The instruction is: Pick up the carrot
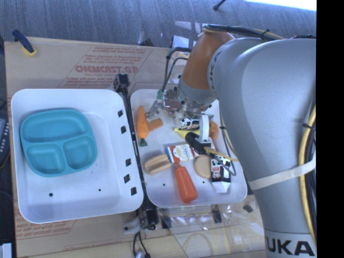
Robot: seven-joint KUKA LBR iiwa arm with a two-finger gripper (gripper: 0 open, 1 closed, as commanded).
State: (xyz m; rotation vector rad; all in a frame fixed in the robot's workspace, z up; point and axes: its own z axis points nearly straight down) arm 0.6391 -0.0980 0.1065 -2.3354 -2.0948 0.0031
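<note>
1. While the arm (pixel 252 90) leans in over the right bin (pixel 161 195), its gripper (pixel 173 105) hangs near that bin's far edge, just right of the carrot (pixel 141 123). Can't make out from this angle how the gripper is set or whether it has hold of anything.
2. That carrot lies along the right bin's left wall, orange with a little green tip pointing toward the near side. A small brownish piece (pixel 155 124) sits right up against it.
3. Closer to the right bin's near edge there's an orange bottle (pixel 184 183), a hot dog bun (pixel 156 164) and a small carton (pixel 180 153) all bunched together.
4. Over by the right bin's right wall: a round cookie-looking thing (pixel 202 166) and a small milk carton (pixel 221 175).
5. Left of the right bin sits the other bin (pixel 32 206), with a blue divided plate (pixel 57 141) in it.
</note>
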